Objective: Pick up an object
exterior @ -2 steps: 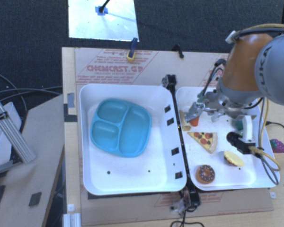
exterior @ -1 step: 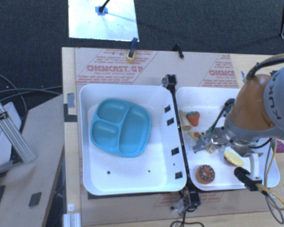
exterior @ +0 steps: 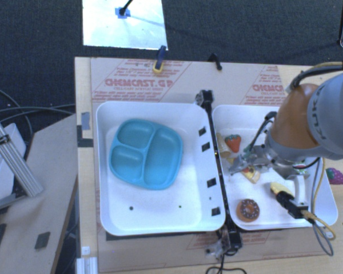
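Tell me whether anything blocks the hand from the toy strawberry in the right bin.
Nothing visible does. The hand sits low in the right bin, just below the strawberry, with bare bin floor between them. The donut lies nearer the front, out of the way.

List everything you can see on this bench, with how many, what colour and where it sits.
shallow white plastic bins: two, white, side by side on the bench
blue divided plastic plate: one, light blue, in the left bin
red toy strawberry: one, red with a green top, in the right bin near its far left side
chocolate-frosted toy doughnut: one, brown with sprinkles, near front corner of the right bin
small yellow toy piece: one, yellow, right bin, under the gripper; kind unclear
purple toy: one, purple, beside the right bin's right rim
grey KUKA arm with orange band: one, over the right bin
gripper: one, low in the right bin
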`<state>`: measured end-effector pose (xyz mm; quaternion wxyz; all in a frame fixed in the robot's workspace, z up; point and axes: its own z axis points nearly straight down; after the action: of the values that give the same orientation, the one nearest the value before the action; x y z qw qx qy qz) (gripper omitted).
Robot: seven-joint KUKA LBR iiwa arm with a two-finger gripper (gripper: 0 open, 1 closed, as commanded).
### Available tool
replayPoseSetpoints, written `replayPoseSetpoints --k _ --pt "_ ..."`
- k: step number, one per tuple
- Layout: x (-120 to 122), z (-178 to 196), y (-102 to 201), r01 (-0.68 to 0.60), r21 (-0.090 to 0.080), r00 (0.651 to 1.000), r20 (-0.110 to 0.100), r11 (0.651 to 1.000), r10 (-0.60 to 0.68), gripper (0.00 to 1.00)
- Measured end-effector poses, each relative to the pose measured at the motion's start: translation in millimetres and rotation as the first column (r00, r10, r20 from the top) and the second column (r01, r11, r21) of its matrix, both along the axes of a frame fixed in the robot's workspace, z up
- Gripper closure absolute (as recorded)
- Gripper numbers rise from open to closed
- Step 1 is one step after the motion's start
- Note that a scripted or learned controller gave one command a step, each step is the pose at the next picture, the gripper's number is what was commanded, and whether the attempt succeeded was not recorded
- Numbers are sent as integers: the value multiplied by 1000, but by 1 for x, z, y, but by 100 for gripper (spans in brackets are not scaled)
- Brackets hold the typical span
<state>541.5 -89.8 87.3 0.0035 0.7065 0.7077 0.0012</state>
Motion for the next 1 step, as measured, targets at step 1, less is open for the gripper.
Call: replayPoseSetpoints --k 1 --pt "2 14 -1 1 -3 1000 12 1000 -1 100"
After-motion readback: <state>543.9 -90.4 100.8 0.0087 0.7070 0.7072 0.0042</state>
